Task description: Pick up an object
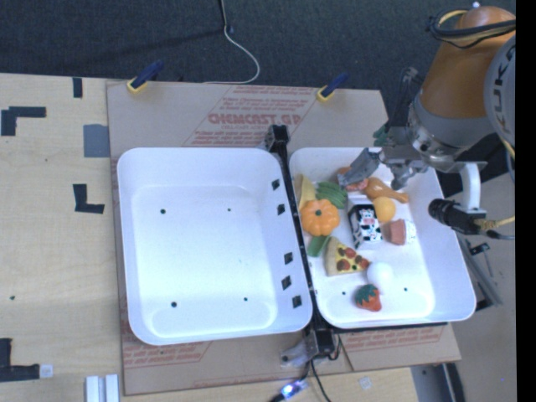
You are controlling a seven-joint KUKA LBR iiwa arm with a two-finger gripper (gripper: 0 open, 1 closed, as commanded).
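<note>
Hovering over your right bin's [435, 300] far edge, the gripper [362, 167] is hanging just above the toy food pile; whether it's closed, you cannot tell.

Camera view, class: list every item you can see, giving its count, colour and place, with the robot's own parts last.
Bins: two, white, side by side on cardboard.
Pumpkin: one, orange, right bin, near divider.
Pizza slice: one, yellow and red, below pumpkin.
Strawberry: one, red, right bin's near end.
Cow-patterned block: one, black and white, right bin centre.
Clamps: two, blue and yellow, cardboard's far corners.
Arm: one, grey with orange band, right side.
End effector: one, grey, over right bin's far end.
</note>
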